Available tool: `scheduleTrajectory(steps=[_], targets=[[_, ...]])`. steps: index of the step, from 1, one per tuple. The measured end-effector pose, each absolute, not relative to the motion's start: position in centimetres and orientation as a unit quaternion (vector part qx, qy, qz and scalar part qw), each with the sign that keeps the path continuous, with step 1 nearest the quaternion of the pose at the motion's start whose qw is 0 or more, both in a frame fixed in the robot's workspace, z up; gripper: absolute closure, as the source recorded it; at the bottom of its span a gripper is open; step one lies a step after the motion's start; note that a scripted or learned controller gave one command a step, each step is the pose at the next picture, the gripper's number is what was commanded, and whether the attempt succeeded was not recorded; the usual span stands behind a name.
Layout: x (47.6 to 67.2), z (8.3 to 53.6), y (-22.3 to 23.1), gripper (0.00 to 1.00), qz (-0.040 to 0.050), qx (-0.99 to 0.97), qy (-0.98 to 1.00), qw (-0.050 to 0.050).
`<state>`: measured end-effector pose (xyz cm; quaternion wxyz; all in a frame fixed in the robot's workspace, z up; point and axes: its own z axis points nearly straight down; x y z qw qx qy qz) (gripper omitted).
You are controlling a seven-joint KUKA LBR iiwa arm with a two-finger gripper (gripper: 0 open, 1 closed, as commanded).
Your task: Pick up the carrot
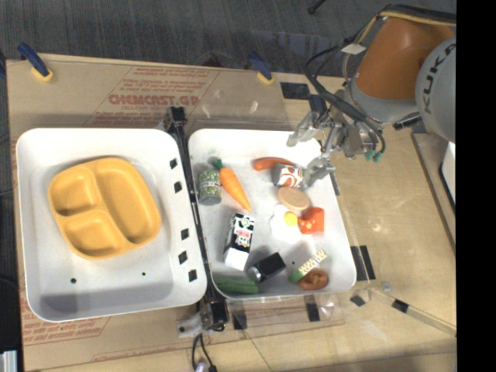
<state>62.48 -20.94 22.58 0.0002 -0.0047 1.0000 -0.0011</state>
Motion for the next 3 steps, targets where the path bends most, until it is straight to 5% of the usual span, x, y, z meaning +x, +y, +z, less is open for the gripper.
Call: scheduleTrajectory(steps=[1, 2, 3], targets=[[62.7, 9.0, -10.3, 0.0, 0.0017, 0.02, 1.0, -0.001], [63.0, 10.3, -10.4, 1.0, -0.0004, 0.018, 1.0, 0.003], [61.4, 19.8, -1.8, 1.0, 0.0005, -0.023, 1.0, 0.006]])
